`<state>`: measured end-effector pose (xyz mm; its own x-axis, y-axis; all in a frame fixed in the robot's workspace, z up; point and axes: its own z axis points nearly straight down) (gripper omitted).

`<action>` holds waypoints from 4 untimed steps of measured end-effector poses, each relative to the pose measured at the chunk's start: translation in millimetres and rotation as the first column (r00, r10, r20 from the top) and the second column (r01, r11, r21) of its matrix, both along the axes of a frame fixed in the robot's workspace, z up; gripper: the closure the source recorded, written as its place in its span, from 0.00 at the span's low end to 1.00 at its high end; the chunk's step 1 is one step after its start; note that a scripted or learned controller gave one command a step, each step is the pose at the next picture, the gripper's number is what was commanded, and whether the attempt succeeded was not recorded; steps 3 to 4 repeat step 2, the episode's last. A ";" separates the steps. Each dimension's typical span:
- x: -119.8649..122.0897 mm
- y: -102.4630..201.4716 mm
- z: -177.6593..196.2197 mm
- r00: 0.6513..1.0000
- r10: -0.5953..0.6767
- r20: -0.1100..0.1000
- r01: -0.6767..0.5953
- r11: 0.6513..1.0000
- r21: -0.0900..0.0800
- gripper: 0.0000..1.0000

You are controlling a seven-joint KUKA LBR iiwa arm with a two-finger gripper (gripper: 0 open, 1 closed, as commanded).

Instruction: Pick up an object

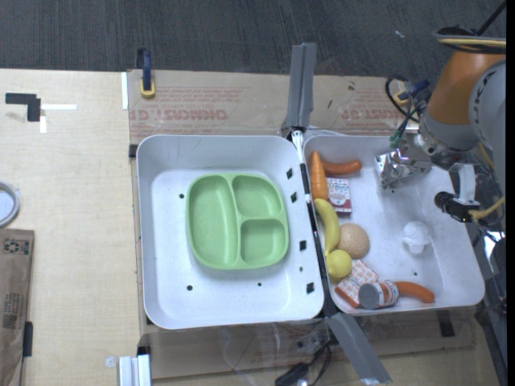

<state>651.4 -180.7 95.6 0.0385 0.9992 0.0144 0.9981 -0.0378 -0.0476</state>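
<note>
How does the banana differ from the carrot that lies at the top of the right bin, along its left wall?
The banana is yellow, while the carrot is orange. The banana is curved and thicker; the carrot is straight and tapers to a point at its top end. The carrot lies further up the view, with the banana just below it. Both lie lengthwise along the left wall of the right bin, away from the gripper.

Robot lab bench, two white bins clamped on cardboard, toy food left of the gripper, tape marks, loose cables, dark carpet beyond
</note>
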 end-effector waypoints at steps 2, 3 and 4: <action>-0.2 -0.2 5.3 1.000 0.001 -0.004 -0.001 1.000 0.001 1.00; -0.2 -0.2 5.3 1.000 0.001 -0.004 -0.001 1.000 0.001 1.00; -0.2 -0.2 5.3 1.000 0.001 -0.004 -0.001 1.000 0.001 1.00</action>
